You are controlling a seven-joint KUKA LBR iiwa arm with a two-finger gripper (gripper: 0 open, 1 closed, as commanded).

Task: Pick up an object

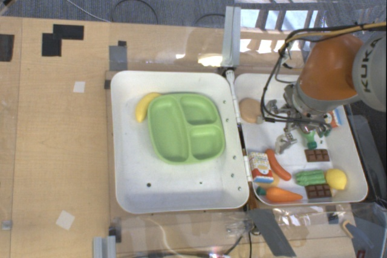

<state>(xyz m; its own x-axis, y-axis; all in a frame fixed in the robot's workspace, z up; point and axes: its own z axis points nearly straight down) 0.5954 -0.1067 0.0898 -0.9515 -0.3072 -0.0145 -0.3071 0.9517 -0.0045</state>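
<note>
My gripper (297, 139) hangs over the middle of the right bin (357, 148), below the orange wrist band (326, 69). Its fingers (285, 142) stand open with nothing between them. A small green piece (312, 144) lies right beside the far fingertip. Below the gripper are a red sausage (278, 165), a white snack packet (260, 166), an orange carrot (283, 194), a green pod (310, 177), a lemon (336, 179) and two chocolate bars (317, 156) (318, 191). A tan bread roll (249, 109) sits at the bin's left wall.
The left bin (175, 190) holds a green divided plate (184, 127) with a banana (144, 106) at its upper left corner. A metal post (230, 33) stands behind the wall between the bins. Cables loop beside the wrist.
</note>
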